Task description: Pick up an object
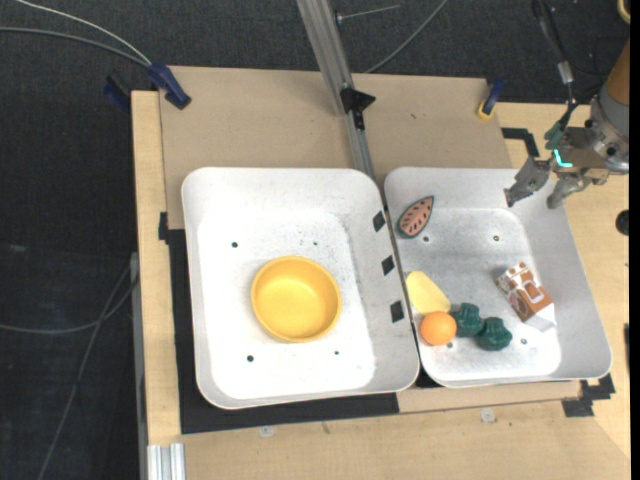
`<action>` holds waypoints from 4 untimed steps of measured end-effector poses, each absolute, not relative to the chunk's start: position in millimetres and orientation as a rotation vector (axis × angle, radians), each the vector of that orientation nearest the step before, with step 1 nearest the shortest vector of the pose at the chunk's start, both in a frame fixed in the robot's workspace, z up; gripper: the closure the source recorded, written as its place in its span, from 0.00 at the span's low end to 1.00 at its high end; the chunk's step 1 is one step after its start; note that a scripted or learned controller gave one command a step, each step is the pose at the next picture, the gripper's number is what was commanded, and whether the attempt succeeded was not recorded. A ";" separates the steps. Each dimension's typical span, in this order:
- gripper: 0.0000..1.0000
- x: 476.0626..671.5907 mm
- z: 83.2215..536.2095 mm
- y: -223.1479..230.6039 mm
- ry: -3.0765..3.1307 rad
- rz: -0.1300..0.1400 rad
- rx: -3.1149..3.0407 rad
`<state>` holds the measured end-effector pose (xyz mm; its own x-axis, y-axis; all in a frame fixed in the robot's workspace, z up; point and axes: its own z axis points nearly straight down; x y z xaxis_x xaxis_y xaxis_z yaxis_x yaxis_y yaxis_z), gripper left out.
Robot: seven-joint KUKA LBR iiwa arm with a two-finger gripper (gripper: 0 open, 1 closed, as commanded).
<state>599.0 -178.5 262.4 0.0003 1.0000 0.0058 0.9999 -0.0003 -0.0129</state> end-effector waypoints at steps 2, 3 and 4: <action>0.00 593.9 222.0 -175.0 -2.211 0.008 -2.213; 0.00 591.4 178.2 -170.4 -2.210 0.009 -2.212; 0.00 585.1 133.9 -171.8 -2.210 0.009 -2.213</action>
<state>585.1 -171.8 133.9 0.0013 1.0000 0.0062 0.9999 -0.0013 -0.0142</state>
